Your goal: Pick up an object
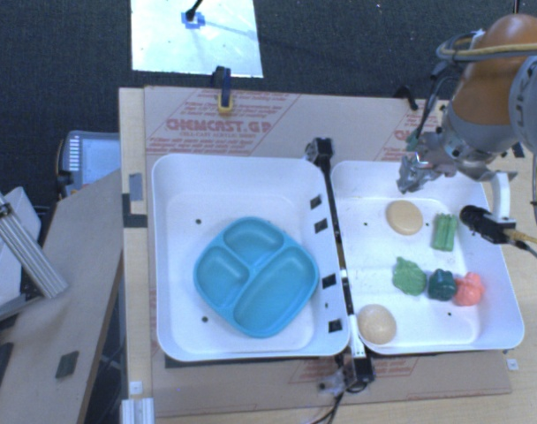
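The pale round bun-like piece [376, 323] lies nearest the camera, in the front left corner of the right bin [507, 338], close against the divider between the two bins. Behind it a row of three small items runs across the bin — a light green lumpy piece [409, 276], a dark teal piece [442, 284] touching it, and a pink-orange piece [468, 290] touching the teal one. Further back lies a second pale oval piece [404, 216], its long axis running roughly left to right, and just to its right a green ridged block [444, 231] whose long axis runs front to back, slightly tilted.

That makes six items in the right bin: two pale rounds, two greens, one teal, one pink-orange. The left bin [176, 179] holds one thing, a blue compartment plate [255, 276] with three sections, turned at a slant.

The gripper [410, 177] hangs over the back of the right bin, just behind the rear pale oval — nothing is seen between its fingers, and whether they are spread or closed I cannot tell. A black cable fitting [482, 222] juts out beside the green block, partly over the bin's right side.
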Robot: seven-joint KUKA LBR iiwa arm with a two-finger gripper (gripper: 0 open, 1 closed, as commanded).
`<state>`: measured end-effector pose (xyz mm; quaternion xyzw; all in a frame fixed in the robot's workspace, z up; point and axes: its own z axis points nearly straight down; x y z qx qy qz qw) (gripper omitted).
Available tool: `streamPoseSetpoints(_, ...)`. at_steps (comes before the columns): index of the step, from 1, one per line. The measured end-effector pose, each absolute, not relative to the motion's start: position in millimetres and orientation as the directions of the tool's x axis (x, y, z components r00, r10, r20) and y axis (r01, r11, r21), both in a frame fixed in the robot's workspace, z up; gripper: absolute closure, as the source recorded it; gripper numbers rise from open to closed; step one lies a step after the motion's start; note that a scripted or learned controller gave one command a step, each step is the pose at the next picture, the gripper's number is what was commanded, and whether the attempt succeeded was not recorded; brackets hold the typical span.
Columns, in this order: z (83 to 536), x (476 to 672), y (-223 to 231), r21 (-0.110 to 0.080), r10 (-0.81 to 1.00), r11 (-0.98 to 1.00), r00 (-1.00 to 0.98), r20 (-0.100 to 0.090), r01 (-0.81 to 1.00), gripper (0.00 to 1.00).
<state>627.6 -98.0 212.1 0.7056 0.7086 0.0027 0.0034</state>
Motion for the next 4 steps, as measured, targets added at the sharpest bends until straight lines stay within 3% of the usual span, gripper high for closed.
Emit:
streamPoseSetpoints(1, 266, 629.0, -98, 0.007, 1.000, 0.005, -0.005, -0.001, 1.000, 1.00)
streamPoseSetpoints(4, 244, 614.3, 59, 0.001, 1.000, 0.010, -0.010, 0.002, 1.000, 1.00)
